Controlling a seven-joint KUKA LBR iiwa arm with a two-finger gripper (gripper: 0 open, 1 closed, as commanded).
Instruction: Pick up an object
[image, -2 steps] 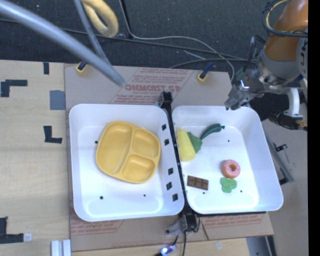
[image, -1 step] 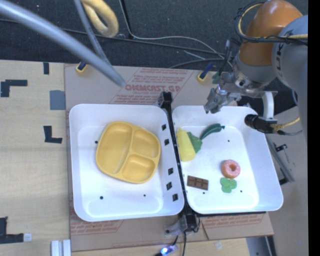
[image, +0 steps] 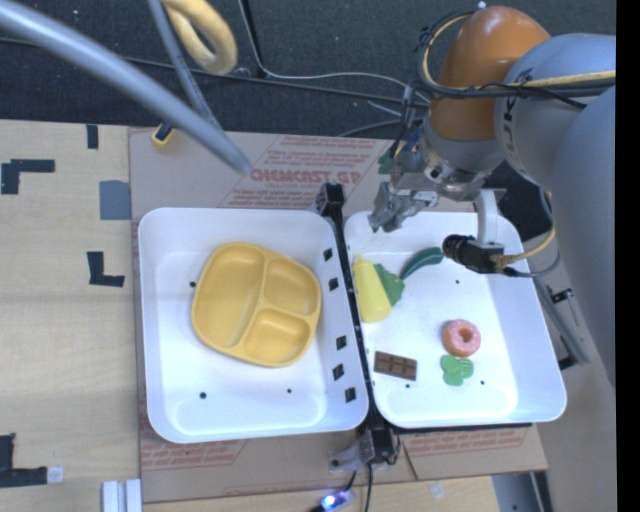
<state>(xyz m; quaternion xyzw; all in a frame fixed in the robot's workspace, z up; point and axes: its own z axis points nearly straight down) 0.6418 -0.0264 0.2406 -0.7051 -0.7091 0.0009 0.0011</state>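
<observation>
My gripper (image: 392, 216) hangs over the far left corner of the right bin (image: 500, 400), above the bin's rim. Nothing shows between its fingers. Just below it lies a yellow corn cob with green husk (image: 372, 288) against the bin's left wall. A green pepper-like piece (image: 421, 262) lies to the right of the corn. A pink donut (image: 461, 337) sits nearer the front, with a small green piece (image: 457, 371) right below it. A brown chocolate bar (image: 394, 366) lies at the front left of that bin.
The left bin (image: 170, 400) holds a yellow divided plate (image: 257, 303). A black divider strip (image: 345, 320) runs between the bins. The arm's orange band and grey body (image: 520, 90) fill the upper right. A grey pole (image: 120, 75) crosses the upper left.
</observation>
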